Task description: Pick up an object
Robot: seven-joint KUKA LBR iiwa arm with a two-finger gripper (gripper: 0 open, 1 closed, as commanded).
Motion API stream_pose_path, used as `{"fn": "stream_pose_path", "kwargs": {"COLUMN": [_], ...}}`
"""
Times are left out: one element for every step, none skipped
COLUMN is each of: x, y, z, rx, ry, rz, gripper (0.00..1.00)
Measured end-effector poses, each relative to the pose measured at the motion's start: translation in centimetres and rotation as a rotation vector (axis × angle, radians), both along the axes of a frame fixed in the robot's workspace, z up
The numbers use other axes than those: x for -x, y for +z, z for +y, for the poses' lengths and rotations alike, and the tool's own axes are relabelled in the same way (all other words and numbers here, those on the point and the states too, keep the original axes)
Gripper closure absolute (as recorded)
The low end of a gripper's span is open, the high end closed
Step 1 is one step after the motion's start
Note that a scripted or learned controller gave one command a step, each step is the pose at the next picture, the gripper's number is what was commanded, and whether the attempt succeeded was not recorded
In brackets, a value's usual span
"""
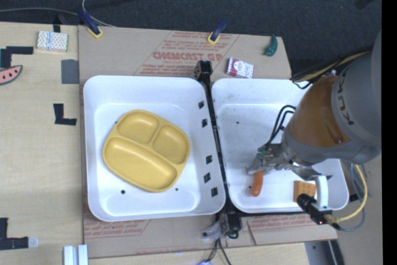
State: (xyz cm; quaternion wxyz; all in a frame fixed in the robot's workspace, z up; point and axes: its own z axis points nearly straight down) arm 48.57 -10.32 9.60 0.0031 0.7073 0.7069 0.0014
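A small orange carrot-like piece (256, 184) lies in the right bin (239, 102) near its front edge. My gripper (262, 164) hangs low in that bin, just above and touching the upper end of the orange piece. A tan waffle-like square (304, 188) lies to the right of it, partly under the arm. The bulky grey arm with its orange band (316, 118) covers the right half of this bin. A yellow divided plate (146, 149) rests in the left bin (99, 96).
The black divider with clips (211, 139) runs between the two bins. A small red-and-white packet (239, 67) lies on the cardboard behind the bins. Clamps and cables sit along the cardboard's far edge.
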Motion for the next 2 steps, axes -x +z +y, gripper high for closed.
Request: {"fn": "stream_pose_path", "kwargs": {"x": [0.2, 0.2], "y": [12.1, 15.0], "z": [5.3, 6.2], "rx": [-0.003, -0.002], "ry": [0.002, 0.002], "rz": [0.006, 0.007], "gripper": [1.00, 1.00]}}
